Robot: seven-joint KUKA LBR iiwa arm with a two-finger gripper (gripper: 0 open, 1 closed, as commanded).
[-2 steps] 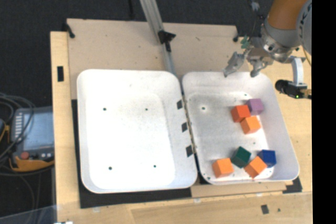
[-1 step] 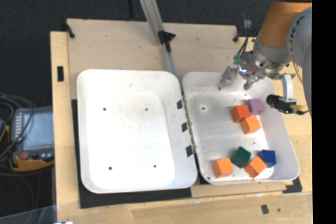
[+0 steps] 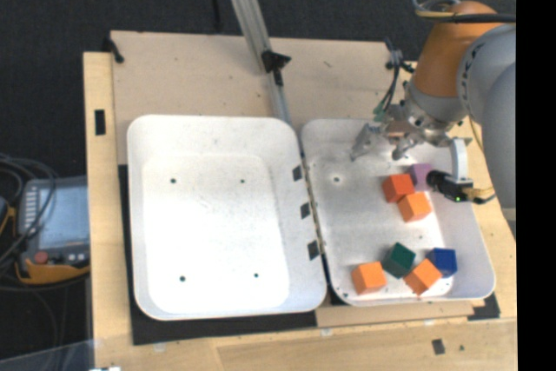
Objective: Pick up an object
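Orange block [image 3: 399, 186], nearest pick, lying at four o'clock from the gripper [image 3: 380, 143] in the right bin [image 3: 343, 213], touching a second orange block [image 3: 415, 206] and a purple piece [image 3: 421, 175]. Fingers spread, grasping nothing, poised above bare floor. Green [image 3: 400, 260], blue [image 3: 443, 261], two orange blocks crowding six o'clock. Left bin [image 3: 217, 213] at nine o'clock.

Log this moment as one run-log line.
gripper: over right bin's far end, nothing between fingers | blocks: four orange, one green, one blue, one purple, all in right bin
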